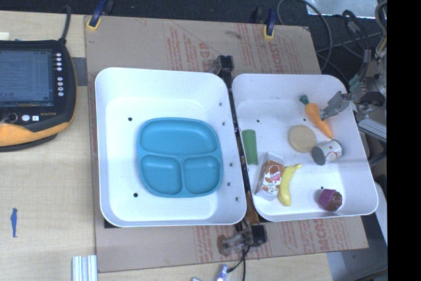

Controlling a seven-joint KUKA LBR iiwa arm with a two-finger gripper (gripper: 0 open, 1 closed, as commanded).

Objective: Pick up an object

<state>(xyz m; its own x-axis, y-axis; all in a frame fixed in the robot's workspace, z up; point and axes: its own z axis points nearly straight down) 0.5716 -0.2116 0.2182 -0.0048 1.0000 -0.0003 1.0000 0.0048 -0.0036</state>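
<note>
The right bin (263, 92) holds several small objects: an orange carrot (318, 120) at the upper right, a tan round disc (302, 138), a small can (327, 152) on its side, a yellow banana (288, 183), a brown-and-white snack packet (269, 178), a green block (249, 146) by the left wall, and a dark purple round piece (329, 199) at the front right. My gripper (337, 104) reaches in at the bin's right rim, just above and right of the carrot. Nothing is seen held in it.
The left bin (112, 141) carries a blue three-compartment plate (179, 156). A tablet-like pendant (33, 85) lies at the far left of the bench. Cables and hardware (368, 76) crowd the right edge beside the arm.
</note>
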